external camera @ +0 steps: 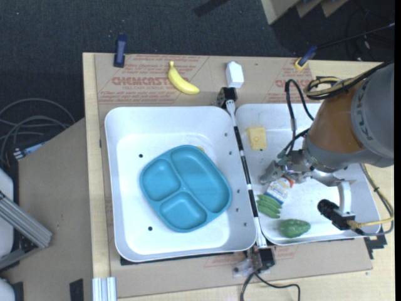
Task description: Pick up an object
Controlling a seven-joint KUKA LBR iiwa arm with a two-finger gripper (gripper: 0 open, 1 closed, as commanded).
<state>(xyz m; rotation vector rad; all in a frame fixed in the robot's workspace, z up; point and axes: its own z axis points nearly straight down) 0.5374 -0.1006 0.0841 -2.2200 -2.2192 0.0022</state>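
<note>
Where hand point(280, 170) hovers: small labelled bottle point(280, 189).

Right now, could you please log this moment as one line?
claw: low in right bin | near small bottle | grasp: cannot tell | blue tray: left bin

Bench point(156, 80): brown board top.
On it: two white bins point(125, 137), banana point(182, 81), white block point(235, 74).
</note>
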